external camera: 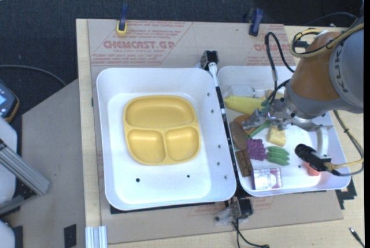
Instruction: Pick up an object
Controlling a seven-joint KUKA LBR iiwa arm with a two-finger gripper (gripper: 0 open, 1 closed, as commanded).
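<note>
— Bins first: what lies in each?

— Left shallow white plastic bin [110,125] holds a yellow three-compartment plastic tray [162,128], flat at its middle. Right white bin [289,183] is crowded.

— And the arm?

— Grey arm with the orange band [324,76] reaches in from the right, low over the right bin. Its gripper [259,122] sits beside a yellow toy corn cob [243,104] — whether its fingers are spread or pinching, I cannot tell.

— Smaller things?

— Purple toy grape bunch [257,149], green pea pods [277,154] touching it, pale yellow cheese wedge [277,137] above, small printed box [267,178] near the front wall.
</note>
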